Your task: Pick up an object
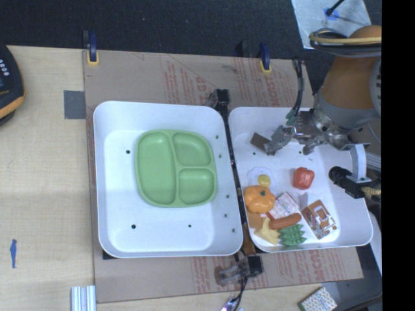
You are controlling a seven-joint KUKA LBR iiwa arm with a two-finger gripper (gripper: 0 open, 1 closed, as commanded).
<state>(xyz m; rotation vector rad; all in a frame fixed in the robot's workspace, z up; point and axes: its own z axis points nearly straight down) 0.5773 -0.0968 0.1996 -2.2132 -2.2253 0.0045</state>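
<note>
My gripper (293, 141) hangs over the far part of the right bin (363, 235), fingers spread, gripping nothing. Red toy (303, 177) lies just below it; orange toy (259, 199) and sausage (286, 222) lie in the near corner. Green plate (175, 168) sits in the left bin (110, 193).

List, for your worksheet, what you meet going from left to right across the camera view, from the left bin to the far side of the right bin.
Left white bin → green divided plate → orange toy fruit → red toy → brown patterned block.
</note>
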